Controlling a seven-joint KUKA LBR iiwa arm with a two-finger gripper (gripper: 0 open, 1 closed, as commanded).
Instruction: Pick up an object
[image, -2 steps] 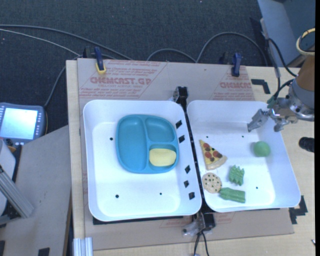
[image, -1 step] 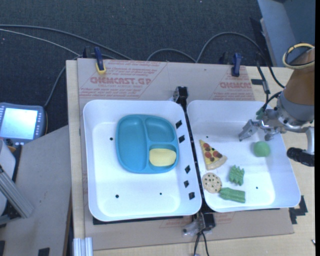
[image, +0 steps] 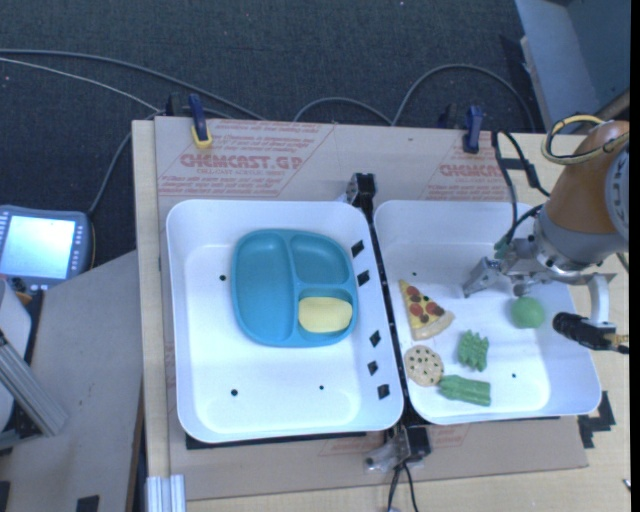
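Here we hover the gripper (image: 497, 277) in the right bin (image: 440, 225), fingers splayed apart and holding nothing. We should centre over the green ball (image: 528, 313) just beside it, then descend straight so it cannot roll. It looks small, round, smooth, pale green, near the bin's right side.

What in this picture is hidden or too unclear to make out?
- Gripper: whether its fingers are open or shut; too small and blurred in the camera view.
- Arm: its upper part is cut off by the right edge.
- Green ball: whether the gripper touches it; the wrist crowds that spot.
- Cookie: surface detail too small.
- Pendant: screen washed out, partly cut off at the left edge.
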